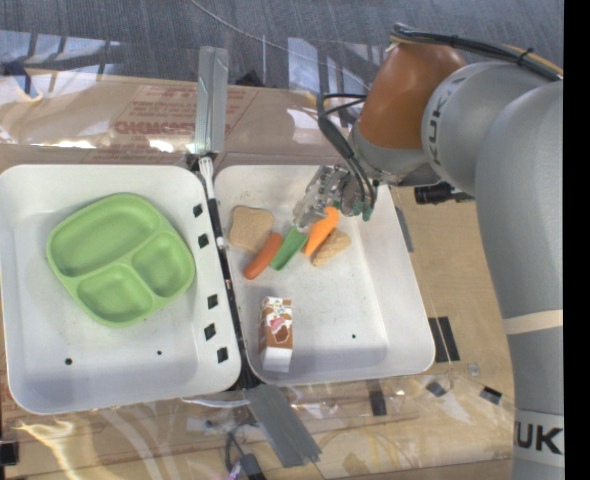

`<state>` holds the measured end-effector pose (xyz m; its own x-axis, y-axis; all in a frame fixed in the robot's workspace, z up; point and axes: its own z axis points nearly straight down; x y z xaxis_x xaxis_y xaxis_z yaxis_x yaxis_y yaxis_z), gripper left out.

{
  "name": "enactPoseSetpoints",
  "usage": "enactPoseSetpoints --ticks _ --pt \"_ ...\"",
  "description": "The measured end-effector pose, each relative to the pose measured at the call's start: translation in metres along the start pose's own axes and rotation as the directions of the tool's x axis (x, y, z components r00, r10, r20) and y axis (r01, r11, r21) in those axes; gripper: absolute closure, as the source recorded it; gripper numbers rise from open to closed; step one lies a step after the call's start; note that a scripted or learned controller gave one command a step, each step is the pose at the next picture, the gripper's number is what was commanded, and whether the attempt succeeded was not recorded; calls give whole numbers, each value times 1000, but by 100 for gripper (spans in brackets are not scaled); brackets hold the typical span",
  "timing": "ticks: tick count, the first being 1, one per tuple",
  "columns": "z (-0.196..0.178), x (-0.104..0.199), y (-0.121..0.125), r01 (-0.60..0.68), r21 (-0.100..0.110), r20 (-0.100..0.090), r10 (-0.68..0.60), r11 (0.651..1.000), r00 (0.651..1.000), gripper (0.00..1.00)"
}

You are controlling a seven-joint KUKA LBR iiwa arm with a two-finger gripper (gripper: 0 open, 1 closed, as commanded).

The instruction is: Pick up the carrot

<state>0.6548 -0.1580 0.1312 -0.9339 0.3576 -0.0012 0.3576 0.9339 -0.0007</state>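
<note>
While the hand (327, 204) hangs low over the right bin (375, 308), its grip state cannot be told. It sits right at the carrot (321, 233), probably lining up a grasp. Beside the carrot lie toast (249, 227), another orange-green vegetable (273, 252) and a small carton (277, 332). A green divided plate (120, 258) fills the left bin (25, 368).
</note>
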Motion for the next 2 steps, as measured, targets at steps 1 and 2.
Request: enactPoseSetpoints --ticks 1,2 --pt "-165 39 58 -251 -6 9 251 968 968 100" --pt "-104 57 120 -115 1 -5 115 993 993 100"
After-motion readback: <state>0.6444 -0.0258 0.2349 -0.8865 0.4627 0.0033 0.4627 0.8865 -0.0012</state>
